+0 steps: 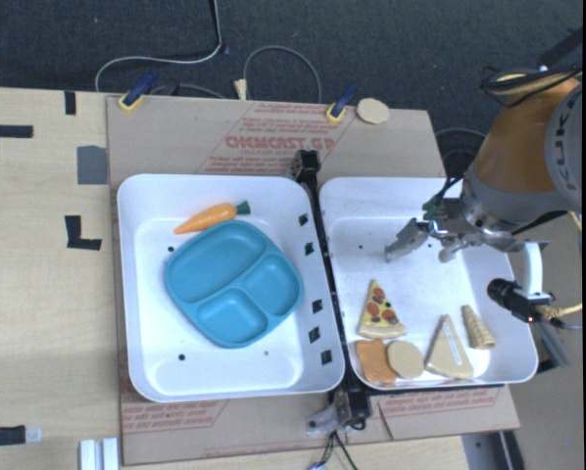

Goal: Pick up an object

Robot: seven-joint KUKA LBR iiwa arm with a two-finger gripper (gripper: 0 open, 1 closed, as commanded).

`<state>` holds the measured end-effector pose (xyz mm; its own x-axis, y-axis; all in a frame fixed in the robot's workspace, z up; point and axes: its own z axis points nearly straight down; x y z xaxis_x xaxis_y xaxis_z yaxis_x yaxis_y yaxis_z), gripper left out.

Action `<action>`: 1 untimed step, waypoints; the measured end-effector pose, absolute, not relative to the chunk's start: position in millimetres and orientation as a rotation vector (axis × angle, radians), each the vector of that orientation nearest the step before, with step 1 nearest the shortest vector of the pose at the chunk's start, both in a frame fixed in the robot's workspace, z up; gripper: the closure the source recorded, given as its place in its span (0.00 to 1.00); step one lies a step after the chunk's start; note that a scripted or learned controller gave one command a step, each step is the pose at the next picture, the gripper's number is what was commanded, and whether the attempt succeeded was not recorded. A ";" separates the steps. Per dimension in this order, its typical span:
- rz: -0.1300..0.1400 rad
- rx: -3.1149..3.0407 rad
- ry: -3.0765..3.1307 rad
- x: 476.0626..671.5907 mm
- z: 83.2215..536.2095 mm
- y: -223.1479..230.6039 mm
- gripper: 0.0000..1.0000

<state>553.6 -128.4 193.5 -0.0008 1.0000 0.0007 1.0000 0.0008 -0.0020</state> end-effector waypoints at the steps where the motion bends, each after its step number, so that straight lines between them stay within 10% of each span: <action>1: 0.002 -2.222 -2.225 536.3 79.9 -97.8 0.00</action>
<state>536.3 -97.8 79.9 -0.0010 1.0000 -0.0029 1.0000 0.0011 0.0012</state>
